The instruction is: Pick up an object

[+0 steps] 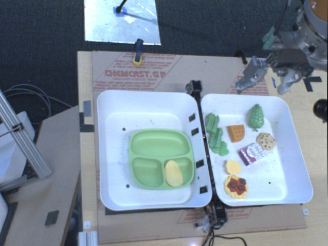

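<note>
My gripper (pixel 269 80) hangs above the back edge of the right bin (pixel 292 188), its two fingers spread wide with nothing between them. Below it in that bin lie a green leafy toy (pixel 256 116), an orange wedge (pixel 236 132), a round cookie (pixel 265 141), a purple and white packet (pixel 252 153), green pods (pixel 215 135), a small yellow piece (pixel 233 166) and a pizza slice toy (pixel 236 186). The green leafy toy is the nearest to the fingers.
The left bin (pixel 110 117) holds a green divided tray (pixel 154 150) with a yellow oval item (pixel 174 173) in its front right compartment. A black divider (pixel 200 137) runs between the bins. A shiny sheet (pixel 122 14) lies beyond the bench.
</note>
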`<state>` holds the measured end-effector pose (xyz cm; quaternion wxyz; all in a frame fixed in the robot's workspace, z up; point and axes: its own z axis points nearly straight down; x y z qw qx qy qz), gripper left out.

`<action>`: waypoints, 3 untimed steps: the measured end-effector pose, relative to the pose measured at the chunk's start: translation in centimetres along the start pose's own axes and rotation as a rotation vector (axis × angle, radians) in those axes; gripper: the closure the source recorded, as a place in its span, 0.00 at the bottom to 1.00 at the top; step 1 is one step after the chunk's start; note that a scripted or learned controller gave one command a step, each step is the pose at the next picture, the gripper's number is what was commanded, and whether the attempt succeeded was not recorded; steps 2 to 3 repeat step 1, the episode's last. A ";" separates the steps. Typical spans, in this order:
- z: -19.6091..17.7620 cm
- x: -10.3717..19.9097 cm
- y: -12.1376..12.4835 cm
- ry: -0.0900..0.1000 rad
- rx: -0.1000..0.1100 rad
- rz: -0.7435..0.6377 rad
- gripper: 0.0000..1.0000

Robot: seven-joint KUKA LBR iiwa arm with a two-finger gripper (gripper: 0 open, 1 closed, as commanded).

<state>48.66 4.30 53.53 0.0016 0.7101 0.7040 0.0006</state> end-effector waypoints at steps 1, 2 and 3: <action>-1.1 0.6 0.0 0.002 -0.003 -0.015 1.00; -1.1 0.6 0.0 0.002 -0.003 -0.015 1.00; -1.1 0.6 0.0 0.002 -0.003 -0.015 1.00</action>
